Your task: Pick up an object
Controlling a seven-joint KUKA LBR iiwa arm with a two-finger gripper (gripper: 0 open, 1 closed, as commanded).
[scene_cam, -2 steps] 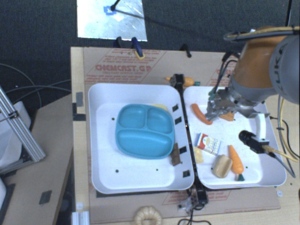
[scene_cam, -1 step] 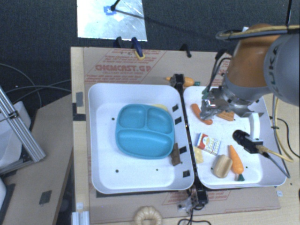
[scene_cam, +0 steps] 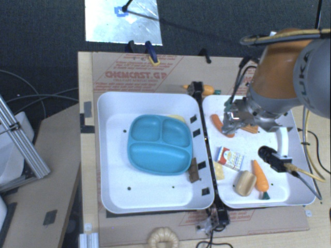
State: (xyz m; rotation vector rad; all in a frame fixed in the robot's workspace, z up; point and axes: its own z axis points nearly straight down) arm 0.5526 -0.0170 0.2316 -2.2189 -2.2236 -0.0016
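So the gripper (scene_cam: 230, 124) sits low over the small orange carrot (scene_cam: 217, 122) at the right bin's (scene_cam: 297, 187) upper left, carrot lying diagonally; can't tell its state.

Even overhead light, soft focus, glare on foil sheet (scene_cam: 123, 13).

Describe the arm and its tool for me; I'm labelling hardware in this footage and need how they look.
The arm is bulky and rounded, with grey casing and a broad orange band above the wrist. Thin dark cables loop over its top and run down toward the wrist. The tool is a compact grey and silver metal assembly, shiny in places.
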